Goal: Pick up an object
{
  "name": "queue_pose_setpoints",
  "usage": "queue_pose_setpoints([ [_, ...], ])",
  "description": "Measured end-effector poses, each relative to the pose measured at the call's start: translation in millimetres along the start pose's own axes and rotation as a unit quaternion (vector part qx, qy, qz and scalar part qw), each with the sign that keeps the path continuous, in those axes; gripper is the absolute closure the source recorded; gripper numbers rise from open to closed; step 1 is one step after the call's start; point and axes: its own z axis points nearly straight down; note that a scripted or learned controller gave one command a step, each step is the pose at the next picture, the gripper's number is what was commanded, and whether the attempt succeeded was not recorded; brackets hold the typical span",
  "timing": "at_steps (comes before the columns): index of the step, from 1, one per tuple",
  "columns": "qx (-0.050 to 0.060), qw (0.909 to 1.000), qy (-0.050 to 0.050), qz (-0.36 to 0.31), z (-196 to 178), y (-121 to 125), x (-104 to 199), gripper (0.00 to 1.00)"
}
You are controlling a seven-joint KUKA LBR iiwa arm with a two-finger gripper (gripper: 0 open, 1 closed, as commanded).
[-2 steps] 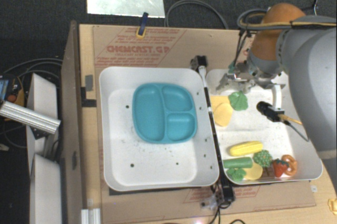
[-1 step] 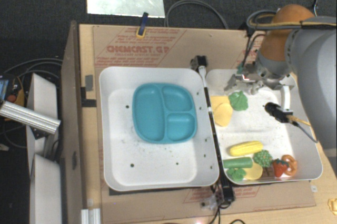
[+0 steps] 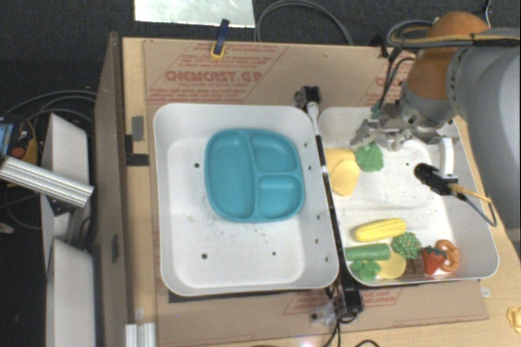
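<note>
Gripper [image 3: 376, 138] sits low over the far-left part of the right bin [image 3: 392, 199]. I can't tell from this angle whether it's spread or closed. Just on its near side, touching or almost (too tight to call), is a small green toy [image 3: 369, 159]. Left of that, by the bin's left wall, lies a pale yellow toy [image 3: 343, 174]. Rest of the pile is along the near edge: corn cob [image 3: 379, 230], bumpy green veg [image 3: 405, 244], long green piece [image 3: 365, 252], red-orange item [image 3: 440, 256]. Left bin [image 3: 183, 256] holds a blue divided plate [image 3: 253, 174], approx. centred.
</note>
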Motion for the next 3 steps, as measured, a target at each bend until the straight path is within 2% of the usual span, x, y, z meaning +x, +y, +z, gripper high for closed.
queue_pose_setpoints([
  [1,0.0,1.0,0.0,-0.003,0,-3,22,0.0],
  [2,-0.002,1.0,0.0,0.0,-1,11,-2,0.0],
  [3,0.0,1.0,0.0,0.0,-14,-4,5,0.0],
])
